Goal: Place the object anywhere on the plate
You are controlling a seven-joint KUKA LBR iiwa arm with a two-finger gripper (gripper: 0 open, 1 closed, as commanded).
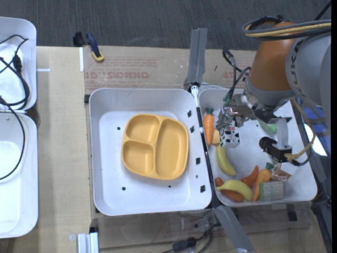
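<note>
A yellow plate point(155, 145) with three compartments lies in the middle of the left bin point(100, 157); nothing is on it. My gripper point(229, 124) hangs low over the upper left part of the right bin point(303, 175), well right of the plate. Directly under it is a small white object with black spots point(230, 136), touching or nearly touching the gripper. Whether that object is held I cannot tell. An orange carrot point(209, 124) lies just left of the gripper, against the bin's left wall.
The right bin also holds a banana point(225, 161), a second banana point(235, 186) at the front, orange and red toy vegetables point(250, 177), a small box point(271, 190) and a green item point(271, 126). A raised divider point(202, 141) separates the bins.
</note>
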